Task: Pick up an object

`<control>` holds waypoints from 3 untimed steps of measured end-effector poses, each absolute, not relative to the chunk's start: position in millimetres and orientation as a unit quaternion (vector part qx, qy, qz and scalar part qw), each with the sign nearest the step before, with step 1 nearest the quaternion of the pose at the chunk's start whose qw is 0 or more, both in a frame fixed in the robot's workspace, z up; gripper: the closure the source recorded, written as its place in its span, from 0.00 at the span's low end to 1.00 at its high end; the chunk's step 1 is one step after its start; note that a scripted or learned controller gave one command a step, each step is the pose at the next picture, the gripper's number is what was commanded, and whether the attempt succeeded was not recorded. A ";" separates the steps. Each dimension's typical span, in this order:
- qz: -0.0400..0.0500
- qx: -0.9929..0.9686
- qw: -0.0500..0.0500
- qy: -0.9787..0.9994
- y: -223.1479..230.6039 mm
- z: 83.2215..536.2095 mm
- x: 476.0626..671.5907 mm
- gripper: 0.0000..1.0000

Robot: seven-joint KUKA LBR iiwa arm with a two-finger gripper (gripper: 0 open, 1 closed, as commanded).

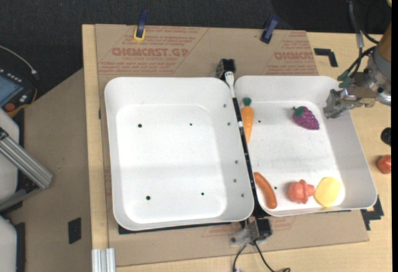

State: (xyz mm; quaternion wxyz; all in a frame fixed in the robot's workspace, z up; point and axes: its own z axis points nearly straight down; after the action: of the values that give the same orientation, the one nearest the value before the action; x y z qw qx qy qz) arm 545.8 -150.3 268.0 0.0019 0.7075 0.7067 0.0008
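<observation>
Candidates for the pick all lie in the right bin [348,134]. Purple grapes [306,117] sit toward the far right part of the floor. A carrot [247,120] lies against the wall shared with the other bin, green top pointing away from the camera. Along the near edge: an orange-red sausage-like piece [265,190] near the shared wall, then a small red-orange lumpy toy [300,191], then a yellow lemon-like piece [328,191], the last two touching or nearly so.

The tool [336,103] sits at the far right rim of that bin, just beside the grapes but apart from them. Nothing is visible between its fingers. Too small and blurred to judge whether they are spread or closed; cannot tell.

Left bin [118,140] shows bare white floor with a few dark dots. One small orange-red object [384,164] rests on the bench outside the right bin.

Progress, as judged: no object lifted yet, all pieces resting on the bin floor. The grapes look like the nearest target. Descent, closure and lift all remain.
</observation>
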 end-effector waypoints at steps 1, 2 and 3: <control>-0.004 0.707 -0.009 0.707 -117.5 120.8 487.4 1.00; 0.000 0.707 0.000 0.707 -120.1 129.1 492.7 0.00; 0.000 0.707 0.002 0.707 -145.1 82.3 527.2 0.00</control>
State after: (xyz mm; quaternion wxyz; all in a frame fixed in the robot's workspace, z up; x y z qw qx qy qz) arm 527.2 -145.1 82.3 0.0015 0.7073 0.7069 0.0002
